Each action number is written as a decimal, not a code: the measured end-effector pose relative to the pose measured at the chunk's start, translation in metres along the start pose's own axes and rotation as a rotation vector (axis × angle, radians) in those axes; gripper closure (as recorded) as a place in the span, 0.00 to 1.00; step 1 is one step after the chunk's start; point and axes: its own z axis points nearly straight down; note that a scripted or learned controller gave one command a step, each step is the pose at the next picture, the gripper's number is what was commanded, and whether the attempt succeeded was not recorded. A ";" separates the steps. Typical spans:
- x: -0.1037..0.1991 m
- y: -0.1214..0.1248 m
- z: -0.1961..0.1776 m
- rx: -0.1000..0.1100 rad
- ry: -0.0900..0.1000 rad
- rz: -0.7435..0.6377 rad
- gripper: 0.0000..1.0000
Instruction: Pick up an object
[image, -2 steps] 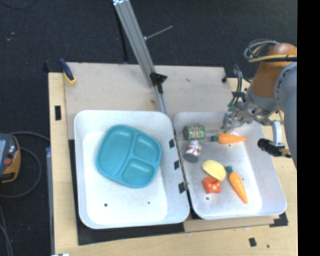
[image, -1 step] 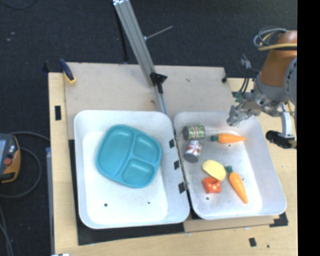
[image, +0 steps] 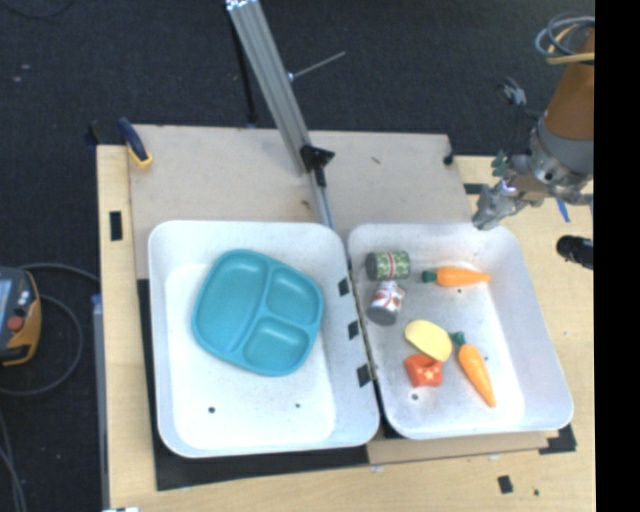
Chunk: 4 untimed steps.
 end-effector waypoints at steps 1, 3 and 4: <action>-0.001 0.001 -0.016 0.004 0.001 -0.002 1.00; 0.104 -0.008 -0.022 0.007 0.004 -0.003 1.00; 0.159 -0.005 -0.029 0.006 0.004 -0.004 1.00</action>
